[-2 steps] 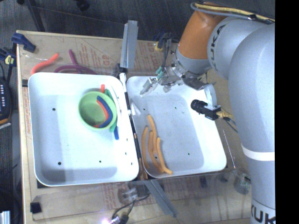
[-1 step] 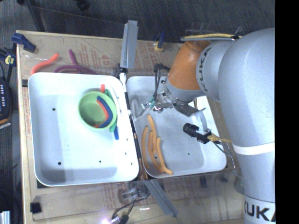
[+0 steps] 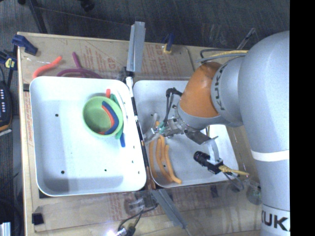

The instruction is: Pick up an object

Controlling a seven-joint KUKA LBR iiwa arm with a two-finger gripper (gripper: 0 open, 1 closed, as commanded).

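A: Gripper (image 3: 160, 127) sits low in the right bin (image 3: 152, 96), approx 9 o'clock, hard by that bin's left wall. Released or clenched? Can't tell, too cluttered there to read

B: Nearest thing to grab?

A: Orange curved pieces (image 3: 166, 162), a few lying side by side, at 6 o'clock from the gripper and near it, approx 7 o'clock in the bin. Nothing seen held

B: Risks?

A: Imo three. 1) Pieces lie packed together & close to the wall, so a grab may catch only an edge, or two at once, & one drops on the lift. 2) They look thin & flat on the floor: descent too shallow = empty grab. 3) Wall's so near that one side of the gripper could land on the rim & shove the bin

B: Left bin (image 3: 59, 151)?

A: Green bowl (image 3: 97, 116) w/ coloured scoops (image 3: 112, 117) nested in it, approx 1 o'clock of centre, well apart from the gripper. Prob no factor for a grab in the right bin
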